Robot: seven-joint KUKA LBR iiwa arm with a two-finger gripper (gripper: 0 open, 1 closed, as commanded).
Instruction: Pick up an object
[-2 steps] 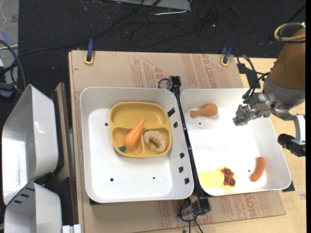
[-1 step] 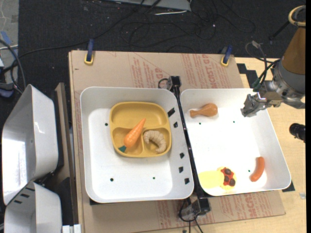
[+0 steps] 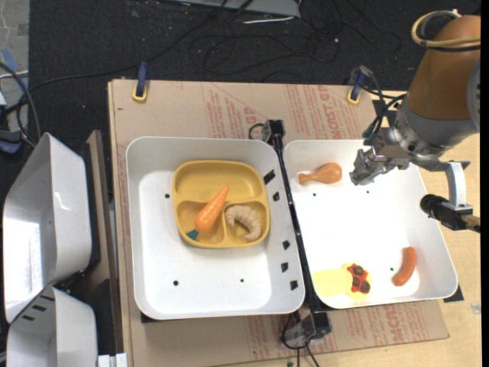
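In the right bin (image 3: 382,235) a tan toy chicken drumstick (image 3: 322,175) lies near the back left corner. My gripper (image 3: 364,170) hangs just to the right of it, close above the bin floor, with nothing seen between its fingers. An orange sausage (image 3: 405,267) lies at the bin's front right. A yellow slice with red and dark bits on it (image 3: 344,280) rests along the front wall.
The left bin (image 3: 153,281) holds a yellow divided plate (image 3: 187,178) with a toy carrot (image 3: 212,209) and a pale shrimp (image 3: 246,219) in its compartments. Clamps stand at the back edge of the board (image 3: 140,90).
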